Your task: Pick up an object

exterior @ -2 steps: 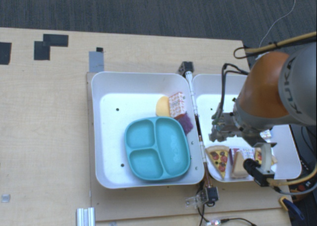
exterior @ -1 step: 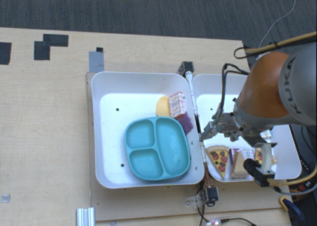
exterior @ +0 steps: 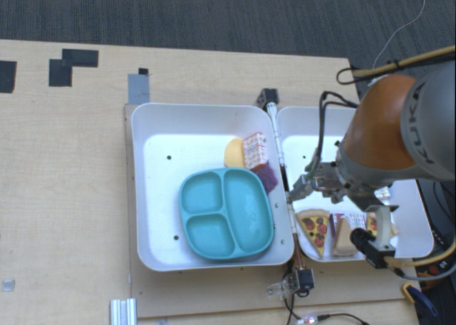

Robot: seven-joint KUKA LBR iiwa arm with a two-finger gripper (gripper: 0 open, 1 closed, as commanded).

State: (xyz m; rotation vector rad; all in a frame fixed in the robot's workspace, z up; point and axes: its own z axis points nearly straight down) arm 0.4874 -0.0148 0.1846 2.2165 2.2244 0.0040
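Over the right bin [exterior: 427,245], above its near half: one grey arm [exterior: 399,138] with orange band, wrist turned down, gripper [exterior: 335,187] hanging just beside the divider between the bins. Finger spread and contents: cannot tell; the wrist body hides the tips from this slant.

Right bin, toward its near wall, below the gripper: one pizza slice [exterior: 314,227], toy, red dots on yellow; one flat tan piece [exterior: 345,236] just beside it, partly under the arm's fittings; identity uncertain.

Left bin [exterior: 153,195], beyond the divider from the right bin: one teal divided plate [exterior: 226,213], three compartments, lying toward the near side. At its far edge, touching or nearly so: one yellow rounded item [exterior: 234,152]; one small printed packet [exterior: 254,149], red-and-white pattern; one purple item [exterior: 266,174].

Step in hand (judged): approach or descent on the right bin's cluster; no lift evident. Next move calls for the fingers to straddle one piece, most likely the pizza slice, which lies flat and offers little edge to pinch.

Writing: part of the maker's lettering on the arm, "KU" legible. Packet print too small to read.
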